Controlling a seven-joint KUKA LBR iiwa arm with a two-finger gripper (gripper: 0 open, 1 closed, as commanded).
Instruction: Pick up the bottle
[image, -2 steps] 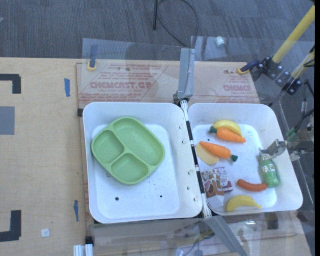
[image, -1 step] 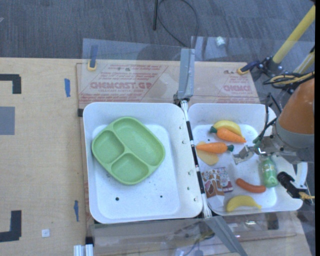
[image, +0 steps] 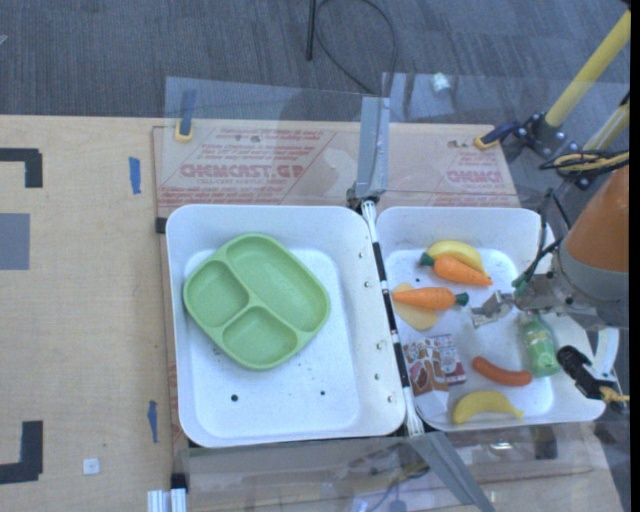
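Gripper, metal and two-fingered, hangs over the right bin's right half, just left of the bottle; whether it is released or clenched I cannot tell. Going by size: the left white bin holds a green three-compartment plastic plate with bare floor near and right of it. The right white bin is crowded. Its small green plastic bottle lies close to the right wall, near a red sausage and a yellow banana by the near edge.

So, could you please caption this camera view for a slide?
Arm's gripper above green bottle in right bin; green plate in left bin.
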